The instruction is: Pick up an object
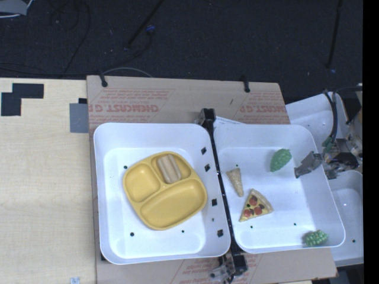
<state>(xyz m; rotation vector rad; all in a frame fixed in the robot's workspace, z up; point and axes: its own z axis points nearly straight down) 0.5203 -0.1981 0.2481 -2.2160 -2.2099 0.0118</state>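
Lime (280, 160) is my pick, I judge: the green lumpy thing sits in the right bin (267, 136), toward its far right part, nearest the claw (320, 164) and well apart from the rest. The claw hangs at the bin's right rim, just beside the lime but not touching it, with nothing in its grip that I can see. How far it is open I cannot tell; what I see there is a grey wedge and dark clutter behind it.

To do this well, I would bring the claw left until it stands square over the lime, then come straight down and close across its narrow width. It looks rounded, so an off-centre pinch would likely squirt it toward the wall.

Outward from there: a cone (235, 181) lies near the divider, a pizza slice (255, 206) just below it, and grapes (315, 238) in the near right corner, close against the wall and awkward to reach. The left bin (112, 218) holds a yellow tray (164, 191) with a tan roll (170, 168) in one compartment.

The arm (349, 135) is cut off at the right, its wrist lost among cables. The lime's height I cannot judge from above.
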